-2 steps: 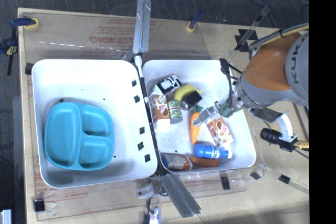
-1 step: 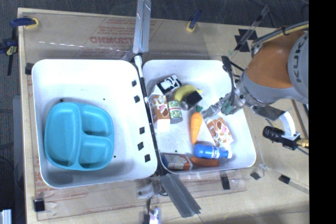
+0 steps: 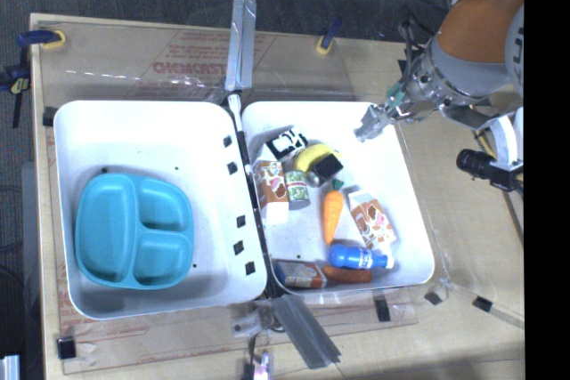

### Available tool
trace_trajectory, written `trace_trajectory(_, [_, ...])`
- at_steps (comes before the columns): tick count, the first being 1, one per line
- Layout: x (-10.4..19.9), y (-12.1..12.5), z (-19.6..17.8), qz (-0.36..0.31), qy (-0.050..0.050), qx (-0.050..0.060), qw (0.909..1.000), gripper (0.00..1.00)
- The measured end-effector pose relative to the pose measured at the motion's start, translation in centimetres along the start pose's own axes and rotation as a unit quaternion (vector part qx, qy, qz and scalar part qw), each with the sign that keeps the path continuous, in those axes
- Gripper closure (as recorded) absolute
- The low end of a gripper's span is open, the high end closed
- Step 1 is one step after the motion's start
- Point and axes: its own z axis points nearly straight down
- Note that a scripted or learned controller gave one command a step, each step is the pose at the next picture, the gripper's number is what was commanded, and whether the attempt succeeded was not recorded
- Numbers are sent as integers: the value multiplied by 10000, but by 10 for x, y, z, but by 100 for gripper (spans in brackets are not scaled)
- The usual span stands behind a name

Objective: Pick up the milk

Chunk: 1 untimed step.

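The milk (image 3: 287,142) is, by my reading, the small black-and-white carton in the right bin (image 3: 411,191), up and to the left of the orange carrot (image 3: 331,216), near the bin's far wall. A yellow fruit (image 3: 311,157) lies against its lower right side. The gripper (image 3: 370,125) hangs over the far right corner of that bin, above and to the right of the carrot, holding nothing; whether it is wide or narrow I cannot tell. The carton looks light, with thin walls that would dent under a hard squeeze and smooth faces that could slip. Closing on two opposite flat sides around the middle seems safest, clear of the fruit
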Motion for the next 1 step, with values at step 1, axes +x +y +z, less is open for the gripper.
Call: trace_trajectory(1, [21,-44,-117,-782,-5,-13,9969,100])
